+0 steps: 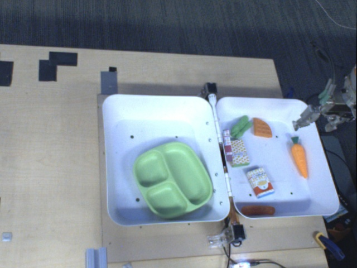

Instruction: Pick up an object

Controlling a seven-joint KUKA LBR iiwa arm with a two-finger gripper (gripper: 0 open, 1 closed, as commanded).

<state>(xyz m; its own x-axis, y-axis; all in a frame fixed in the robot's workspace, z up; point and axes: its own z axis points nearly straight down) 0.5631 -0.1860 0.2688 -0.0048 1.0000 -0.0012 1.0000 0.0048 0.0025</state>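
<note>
The gripper point(313, 116) hangs over the right bin's point(321, 197) far edge above the carrot point(300, 158), holding nothing; its spread is unclear.

green divided plate point(173, 178), orange carrot point(300, 158), white bins point(120, 121)

Divided plate point(173, 178) in the left bin point(120, 149) — carrot point(300, 157) (far side) in the right bin point(323, 200).

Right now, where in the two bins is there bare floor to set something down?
Left bin: bare floor behind and left of the green plate. Right bin: a bare strip between the small box and the carrot. It is crowded along the divider, around the green vegetable, packet and bread piece.
</note>
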